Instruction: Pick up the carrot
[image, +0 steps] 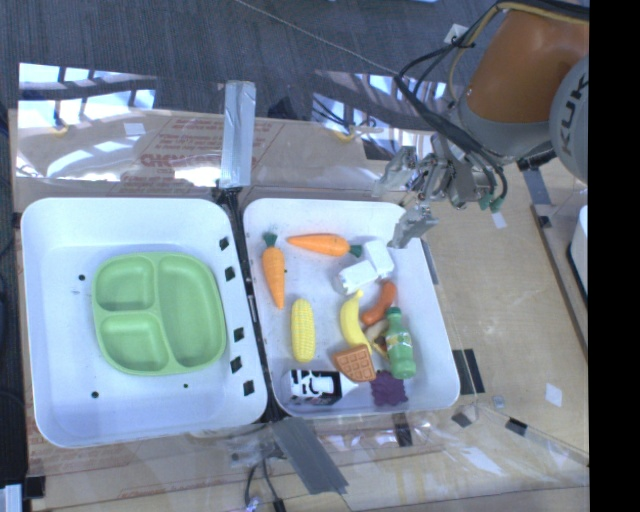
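Claw (412, 226): seen over the right bin's upper right corner, hanging from the grey arm; whether it is released or clenched cannot be told, and nothing is seen grasped in it.
Carrots: 2 are seen in the right bin (432, 350). 1 carrot (318, 244) lies crosswise near the top wall, leaves toward the claw. The other carrot (274, 276) lies lengthwise along the left wall, leaves up.
Neighbours: a white block (366, 268) sits just beside the crosswise carrot's leafy end; a corn cob (302, 330) lies below the lengthwise one.
Left bin (40, 300): a green divided plate (160, 312) is held.
Handling: a light, stiff, smooth plastic toy is judged likely; slipping along the taper is possible.
Hold: the thick middle of the body is best taken across its width, away from the tip.
Progress: no carrot lifted yet.
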